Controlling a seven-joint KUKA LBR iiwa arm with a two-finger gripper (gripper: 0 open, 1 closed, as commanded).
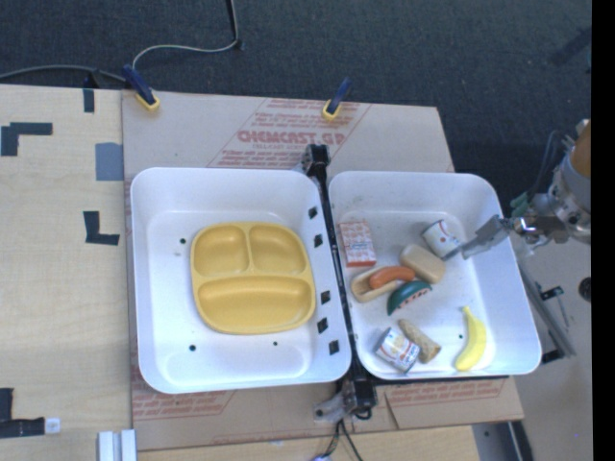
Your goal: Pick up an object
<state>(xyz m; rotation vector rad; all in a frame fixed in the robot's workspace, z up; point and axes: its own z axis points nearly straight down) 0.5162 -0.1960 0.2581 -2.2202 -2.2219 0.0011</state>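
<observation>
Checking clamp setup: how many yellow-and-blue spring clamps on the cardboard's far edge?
2. One clamp is at the cardboard's far-left corner; the other clamp is on the far edge, above the divide between the two bins. Any on the near edge may be hidden.

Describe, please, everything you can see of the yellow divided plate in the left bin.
The yellow plate looks like matte plastic, a rounded square with three compartments: two small ones on the far side, one wide one nearer the camera. It lies flat, right side up, near the middle of the left bin, apart from its walls.
</observation>
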